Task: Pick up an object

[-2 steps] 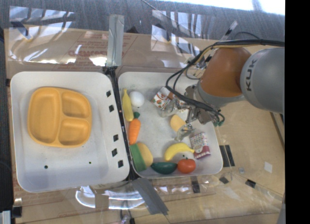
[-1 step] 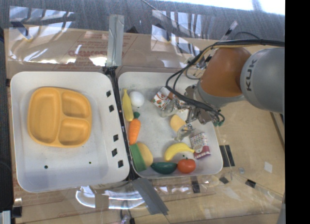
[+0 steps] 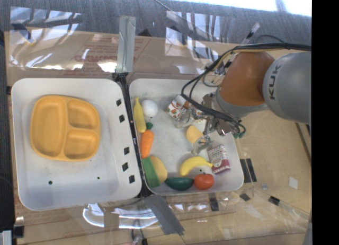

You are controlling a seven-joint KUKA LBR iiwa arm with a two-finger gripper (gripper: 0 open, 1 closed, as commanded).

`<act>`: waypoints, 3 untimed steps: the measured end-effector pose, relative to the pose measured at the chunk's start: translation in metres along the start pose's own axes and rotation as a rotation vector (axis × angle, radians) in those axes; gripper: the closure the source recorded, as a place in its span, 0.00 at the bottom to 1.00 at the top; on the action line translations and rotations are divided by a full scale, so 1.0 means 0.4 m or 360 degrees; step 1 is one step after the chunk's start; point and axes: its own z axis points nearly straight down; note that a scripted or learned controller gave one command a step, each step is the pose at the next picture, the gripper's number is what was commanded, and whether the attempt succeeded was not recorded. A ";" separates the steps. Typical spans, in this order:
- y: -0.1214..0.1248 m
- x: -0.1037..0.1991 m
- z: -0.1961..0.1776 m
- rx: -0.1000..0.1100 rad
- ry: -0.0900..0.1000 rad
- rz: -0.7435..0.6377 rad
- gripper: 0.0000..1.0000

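Camera view, entry: arm (image 3: 275, 87) entered from the right over the right bin (image 3: 159, 87). Gripper (image 3: 209, 127) is lowered beside a yellow wedge (image 3: 194, 134); finger opening cannot be told, and nothing is seen held.

Right bin contents: corn (image 3: 138, 115), egg (image 3: 150, 108), carrot (image 3: 147, 142), banana (image 3: 194, 164), tomato (image 3: 203, 181), green pod (image 3: 179, 183), two packets (image 3: 178, 108) (image 3: 219, 159).

Left bin (image 3: 21, 132): yellow tray (image 3: 64, 128), with bare floor around it.

Likely target: the wedge, near the bin's middle. A square, centred descent is advised, so the wedge is not nudged aside.

Clearance: the lower packet lies just beside the wedge; the banana is near below. Open floor is found left of the wedge, toward the carrot. The right wall is close behind the gripper.
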 end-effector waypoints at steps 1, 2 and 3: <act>0.000 0.000 0.000 0.0000 0.0000 0.0000 0.00; 0.000 0.000 0.000 0.0000 0.0000 0.0000 0.00; 0.000 0.000 0.000 0.0000 0.0000 0.0000 0.00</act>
